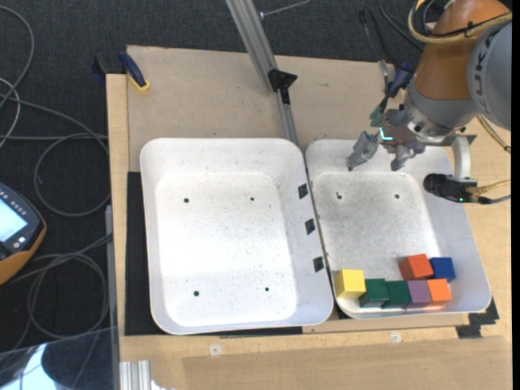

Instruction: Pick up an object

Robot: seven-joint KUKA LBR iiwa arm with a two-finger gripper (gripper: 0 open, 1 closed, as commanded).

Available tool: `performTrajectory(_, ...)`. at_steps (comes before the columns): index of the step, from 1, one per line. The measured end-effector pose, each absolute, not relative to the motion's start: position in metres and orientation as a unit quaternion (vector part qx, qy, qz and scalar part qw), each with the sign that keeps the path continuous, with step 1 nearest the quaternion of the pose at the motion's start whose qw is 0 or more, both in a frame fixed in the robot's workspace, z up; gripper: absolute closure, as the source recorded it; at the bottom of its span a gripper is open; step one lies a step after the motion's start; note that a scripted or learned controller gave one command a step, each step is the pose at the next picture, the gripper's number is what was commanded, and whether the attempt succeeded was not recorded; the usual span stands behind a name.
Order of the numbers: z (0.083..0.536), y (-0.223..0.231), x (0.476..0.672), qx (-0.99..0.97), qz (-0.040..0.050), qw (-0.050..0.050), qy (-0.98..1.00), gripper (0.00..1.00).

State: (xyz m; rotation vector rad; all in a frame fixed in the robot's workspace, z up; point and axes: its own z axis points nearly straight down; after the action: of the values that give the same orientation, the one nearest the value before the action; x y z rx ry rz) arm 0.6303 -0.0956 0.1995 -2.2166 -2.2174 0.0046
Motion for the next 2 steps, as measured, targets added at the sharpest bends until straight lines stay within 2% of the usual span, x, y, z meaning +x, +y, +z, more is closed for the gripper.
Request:
performTrajectory(1, 0.202, -0.096, 0.631, -0.707, 0.0002, 0.001, -0.707, 0.00)
performTrajectory(2, 0.147, -0.098, 0.620, -0.707, 0.0023, 0.003, -0.707, 0.00)
